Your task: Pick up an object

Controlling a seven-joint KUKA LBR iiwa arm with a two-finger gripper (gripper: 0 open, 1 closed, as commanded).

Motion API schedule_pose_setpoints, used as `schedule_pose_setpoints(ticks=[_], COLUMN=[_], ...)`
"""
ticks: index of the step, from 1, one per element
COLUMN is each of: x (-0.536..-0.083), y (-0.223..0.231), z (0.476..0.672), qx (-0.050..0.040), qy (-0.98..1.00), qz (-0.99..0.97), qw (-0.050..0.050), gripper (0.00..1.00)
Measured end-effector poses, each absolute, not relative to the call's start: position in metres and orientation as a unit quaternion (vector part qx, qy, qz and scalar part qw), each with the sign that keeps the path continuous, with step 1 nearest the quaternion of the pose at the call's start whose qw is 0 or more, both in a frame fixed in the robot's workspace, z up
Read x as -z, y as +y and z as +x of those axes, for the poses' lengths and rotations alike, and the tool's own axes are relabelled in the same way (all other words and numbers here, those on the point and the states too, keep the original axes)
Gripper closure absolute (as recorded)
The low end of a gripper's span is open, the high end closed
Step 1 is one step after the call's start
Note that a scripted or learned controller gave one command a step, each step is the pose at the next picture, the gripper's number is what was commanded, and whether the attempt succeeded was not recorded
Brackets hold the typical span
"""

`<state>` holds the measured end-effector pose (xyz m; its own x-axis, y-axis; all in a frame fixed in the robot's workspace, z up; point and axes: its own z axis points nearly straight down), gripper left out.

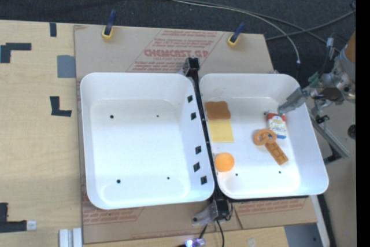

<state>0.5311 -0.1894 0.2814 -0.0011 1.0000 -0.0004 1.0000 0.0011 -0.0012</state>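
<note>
Claw at the right bin's far right rim, grey fingers slanting down toward the small white-and-red squeeze tube, and whether those fingers are parted or pinched I cannot tell from this slant; nothing shows between them. Nearest target is that tube, lying flat just below the fingertips. It looks light and slick-skinned, likely to squirt sideways if pinched at an end, so across its middle is the sensible hold. Touching it on the lower left sits the tan pretzel-shaped toy, with a brown stick-like piece trailing off toward the near wall; both seem light and rigid, awkward in outline. Over by the divider, a brown slab above a pale yellow flat square, too thin to grip easily. The orange ball would roll. The left white bin lies alongside
</note>
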Motion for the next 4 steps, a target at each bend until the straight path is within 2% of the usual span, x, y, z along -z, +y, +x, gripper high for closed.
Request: schedule_pose_setpoints(ticks=[1, 2, 3, 4], x=[-0.193, -0.083, -0.138, -0.083], y=[-0.183, -0.204, -0.150, -0.099], z=[0.576, 0.603, 0.617, 0.663], qx=[-0.0008, -0.0006, 0.0005, 0.0005], qy=[-0.708, -0.708, -0.709, -0.709], qz=[-0.706, -0.706, -0.706, -0.705], qw=[0.000, -0.004, -0.001, 0.000], gripper=[0.00, 0.00, 0.00, 0.00])
